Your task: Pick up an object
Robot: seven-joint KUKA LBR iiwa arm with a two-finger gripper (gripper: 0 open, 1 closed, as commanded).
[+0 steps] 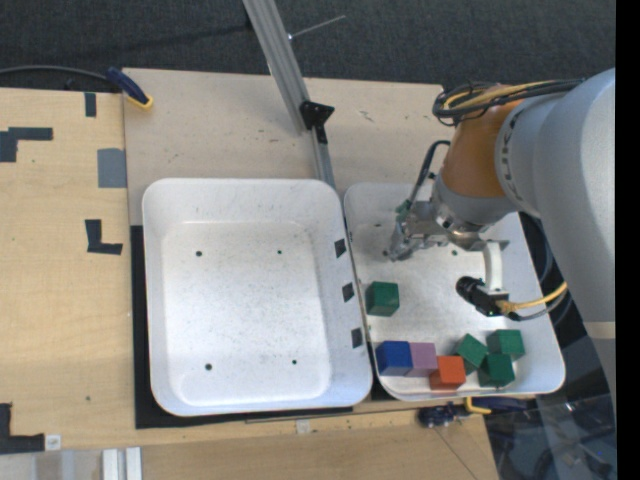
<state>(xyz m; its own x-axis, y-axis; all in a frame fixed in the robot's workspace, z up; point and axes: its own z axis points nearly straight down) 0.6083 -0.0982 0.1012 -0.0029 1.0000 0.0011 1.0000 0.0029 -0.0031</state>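
Seven small blocks lie in the right-hand shallow white plastic bin (540,373), and none of them is lifted, so the pick looks not yet made. The grey arm's two-finger gripper (402,246) hangs over the upper left part of that bin, above bare floor; nothing is seen between its fingers, and whether they stand open or closed I cannot tell from this slanted view.

A lone dark green cube (382,298) sits just below the gripper, apart from the rest, and seems the easiest target. Along the bin's lower edge lie a blue cube (394,357), a pale purple cube (423,356) touching it, an orange cube (449,371), and three green blocks (492,356) packed close together.

Room is good around the lone cube on most sides, though the bin's left wall and the neighbouring left-hand white bin (160,203) are near. The clustered blocks sit hard against the lower rim, leaving little space for fingers. A slanted metal pole (285,58) crosses above the bins.
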